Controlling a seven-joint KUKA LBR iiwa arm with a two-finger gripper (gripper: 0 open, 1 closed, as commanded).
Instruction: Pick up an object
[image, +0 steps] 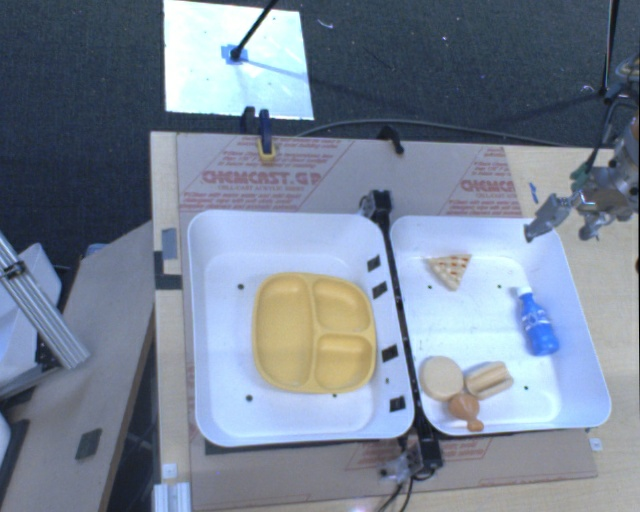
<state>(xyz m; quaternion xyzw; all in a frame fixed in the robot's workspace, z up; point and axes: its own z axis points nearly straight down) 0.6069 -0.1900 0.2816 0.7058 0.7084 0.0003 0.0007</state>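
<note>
Faintly, red "CHEMCAST GP" print is showing on the counter (300, 170) sheet behind the left bin (215, 300), which is holding a yellow divided plate (315, 332). Right bin (585, 330), just beside it, is holding a waffle wedge (450, 268), blue bottle (537, 322), round biscuit (441, 377), bread roll (488, 379), and brown pear-shaped piece (466, 408). Pincer (560, 215) is hovering over that bin's far right corner, holding nothing; cannot tell its opening.

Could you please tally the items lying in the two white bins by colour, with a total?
Yellow: 1, the divided plate in the left bin.
Blue: 1, the bottle in the right bin.
Tan or brown: 4, the toast wedge, the round cookie, the bread roll and the drumstick.
Total: 6.
</note>
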